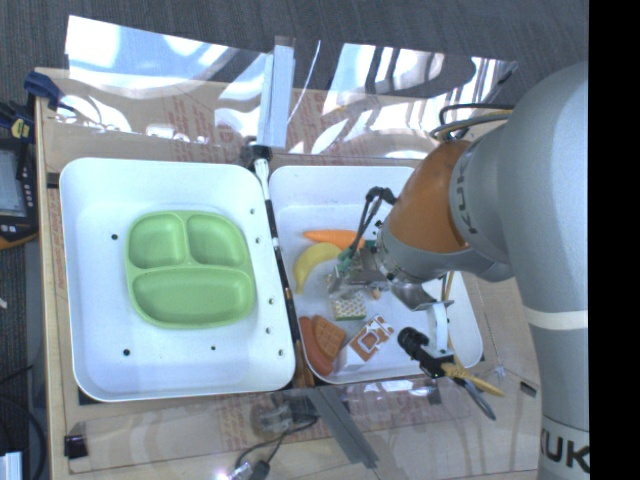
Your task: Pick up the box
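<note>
The box (370, 339) is small and flat, white with orange-brown print, lying tilted near the right bin's (300, 193) front edge beside a reddish-brown item (322, 340). The end effector (352, 286) hangs just above it; its opening cannot be told.

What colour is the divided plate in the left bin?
Light green, seen in the camera view: the three-compartment plastic plate.

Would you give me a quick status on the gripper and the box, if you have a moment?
Gripper low in right bin, grip not readable. Box flat near the front wall, not held. Banana, carrot and brown piece close by.
</note>
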Tool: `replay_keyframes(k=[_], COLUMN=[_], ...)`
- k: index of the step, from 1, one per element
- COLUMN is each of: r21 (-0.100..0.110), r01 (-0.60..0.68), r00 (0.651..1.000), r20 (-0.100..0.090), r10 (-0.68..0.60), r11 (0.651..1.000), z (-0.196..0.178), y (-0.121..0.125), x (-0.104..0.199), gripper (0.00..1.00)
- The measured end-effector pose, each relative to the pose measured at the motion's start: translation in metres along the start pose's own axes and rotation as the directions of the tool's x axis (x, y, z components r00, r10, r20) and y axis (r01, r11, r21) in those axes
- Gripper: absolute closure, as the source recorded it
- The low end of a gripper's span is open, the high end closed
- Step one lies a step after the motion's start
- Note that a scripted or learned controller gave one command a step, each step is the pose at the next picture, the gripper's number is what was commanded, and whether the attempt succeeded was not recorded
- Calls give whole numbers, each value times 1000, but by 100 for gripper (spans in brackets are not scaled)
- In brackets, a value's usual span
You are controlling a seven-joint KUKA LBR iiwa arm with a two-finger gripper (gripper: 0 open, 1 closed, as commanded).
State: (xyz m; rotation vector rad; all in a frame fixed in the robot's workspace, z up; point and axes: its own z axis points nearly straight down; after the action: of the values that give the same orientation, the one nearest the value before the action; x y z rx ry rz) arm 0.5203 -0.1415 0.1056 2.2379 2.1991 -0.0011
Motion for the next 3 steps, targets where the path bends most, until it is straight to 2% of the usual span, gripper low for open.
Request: replay_keyframes(k=[1, 2, 3], r21=[-1, 0, 5], r01=[624, 624, 378], r00=[782, 782, 926], r20=[-2, -2, -6], r10=[-624, -624, -378], r11=[782, 782, 926], z=[-133, -133, -1], y=[34, 34, 17], x=[8, 8, -10], gripper=[100, 0, 0])
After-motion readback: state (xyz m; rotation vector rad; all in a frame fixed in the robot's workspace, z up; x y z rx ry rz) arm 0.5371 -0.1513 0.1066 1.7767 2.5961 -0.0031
